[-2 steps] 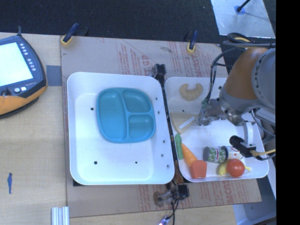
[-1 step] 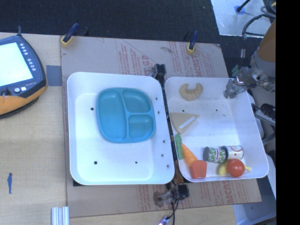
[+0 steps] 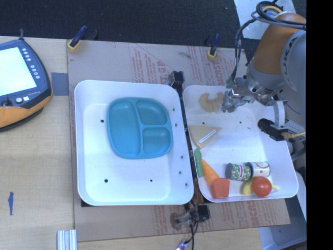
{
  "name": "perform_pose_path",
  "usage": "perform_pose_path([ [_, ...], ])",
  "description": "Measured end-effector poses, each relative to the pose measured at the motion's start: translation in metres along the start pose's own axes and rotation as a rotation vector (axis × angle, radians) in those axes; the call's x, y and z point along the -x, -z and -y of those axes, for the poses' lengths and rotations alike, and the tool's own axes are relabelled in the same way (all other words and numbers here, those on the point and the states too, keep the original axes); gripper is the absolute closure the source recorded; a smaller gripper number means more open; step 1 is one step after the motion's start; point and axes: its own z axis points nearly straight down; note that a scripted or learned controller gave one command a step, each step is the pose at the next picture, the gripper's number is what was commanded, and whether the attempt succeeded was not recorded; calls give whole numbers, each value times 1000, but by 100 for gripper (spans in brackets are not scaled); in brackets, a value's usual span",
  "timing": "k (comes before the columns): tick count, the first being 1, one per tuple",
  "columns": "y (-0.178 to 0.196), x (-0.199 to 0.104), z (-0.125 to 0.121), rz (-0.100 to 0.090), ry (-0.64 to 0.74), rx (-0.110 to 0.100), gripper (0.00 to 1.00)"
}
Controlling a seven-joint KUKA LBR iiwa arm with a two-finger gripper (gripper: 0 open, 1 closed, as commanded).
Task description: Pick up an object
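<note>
Overhead, the gripper (image 3: 229,104) hangs in the right bin (image 3: 278,145), just beside a tan croissant (image 3: 209,102); its finger spread is unclear.

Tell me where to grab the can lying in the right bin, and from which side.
The can lies on its side, long axis running left to right, with the tomato close at its lower right. Probably best to come straight down with the gripper and close across the middle of its round body, from the far and near sides.
</note>
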Motion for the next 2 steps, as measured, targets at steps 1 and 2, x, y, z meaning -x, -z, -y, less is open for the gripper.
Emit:
perform_pose_path([
  [1,57,80,-12,3,-5,4,100],
  [2,-35,0,-13,0,-1,-2,100],
])
